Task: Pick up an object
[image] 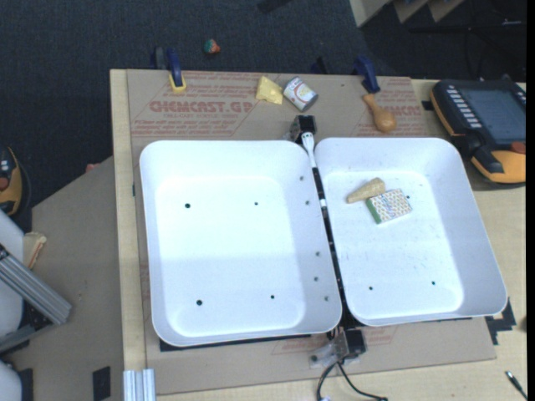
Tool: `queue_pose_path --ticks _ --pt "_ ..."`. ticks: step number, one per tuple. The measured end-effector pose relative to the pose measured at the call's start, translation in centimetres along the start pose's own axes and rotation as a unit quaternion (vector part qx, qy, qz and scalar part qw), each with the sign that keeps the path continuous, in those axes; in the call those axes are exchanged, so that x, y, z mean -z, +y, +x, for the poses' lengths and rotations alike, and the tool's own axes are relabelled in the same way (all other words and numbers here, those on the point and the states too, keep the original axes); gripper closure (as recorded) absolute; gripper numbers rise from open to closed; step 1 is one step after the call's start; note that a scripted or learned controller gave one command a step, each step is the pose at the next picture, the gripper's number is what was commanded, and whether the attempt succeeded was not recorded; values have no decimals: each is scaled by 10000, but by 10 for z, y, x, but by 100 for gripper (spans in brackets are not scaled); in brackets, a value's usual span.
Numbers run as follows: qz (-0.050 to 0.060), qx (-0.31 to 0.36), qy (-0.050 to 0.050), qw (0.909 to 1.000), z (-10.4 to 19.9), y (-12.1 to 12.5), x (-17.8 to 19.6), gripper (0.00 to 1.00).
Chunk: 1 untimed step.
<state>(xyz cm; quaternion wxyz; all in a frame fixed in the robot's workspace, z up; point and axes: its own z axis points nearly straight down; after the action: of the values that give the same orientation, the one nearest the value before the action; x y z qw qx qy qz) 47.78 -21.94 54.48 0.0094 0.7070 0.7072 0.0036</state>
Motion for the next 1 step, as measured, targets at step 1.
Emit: queue_pose_path --ticks 1 --pt "162 35 72 9998 79 -1 -142 100"
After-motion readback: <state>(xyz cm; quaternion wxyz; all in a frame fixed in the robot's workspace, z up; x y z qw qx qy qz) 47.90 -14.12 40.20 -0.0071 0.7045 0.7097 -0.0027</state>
